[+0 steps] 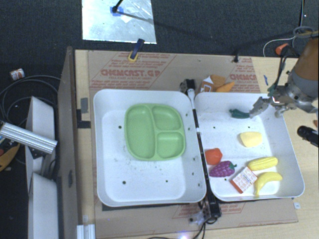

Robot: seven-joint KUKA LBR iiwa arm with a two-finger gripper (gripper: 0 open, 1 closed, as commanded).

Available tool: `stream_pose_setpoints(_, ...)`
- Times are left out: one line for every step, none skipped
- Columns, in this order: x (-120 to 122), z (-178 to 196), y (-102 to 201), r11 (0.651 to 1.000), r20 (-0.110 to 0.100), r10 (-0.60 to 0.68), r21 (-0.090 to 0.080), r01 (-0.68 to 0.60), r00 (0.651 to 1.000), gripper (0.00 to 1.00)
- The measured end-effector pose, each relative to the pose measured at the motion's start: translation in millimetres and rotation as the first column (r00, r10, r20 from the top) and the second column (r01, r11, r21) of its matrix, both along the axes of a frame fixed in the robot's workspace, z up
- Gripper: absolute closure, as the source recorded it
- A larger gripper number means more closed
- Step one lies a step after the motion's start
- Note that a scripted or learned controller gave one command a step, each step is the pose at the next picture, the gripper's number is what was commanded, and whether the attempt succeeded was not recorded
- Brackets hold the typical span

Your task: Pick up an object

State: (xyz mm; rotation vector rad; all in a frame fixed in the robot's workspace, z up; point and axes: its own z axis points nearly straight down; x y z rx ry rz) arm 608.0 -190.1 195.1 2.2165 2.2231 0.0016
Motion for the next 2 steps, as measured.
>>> stream_pose_setpoints(27.7,-96.5,8.8,1.000,-0.004,0.004,0.002,-0.004,1.000,0.00)
stream_pose_setpoints(-9.8,-112.1,4.1,1.000,-0.005,-0.003,0.001,0.003,1.000,0.00)
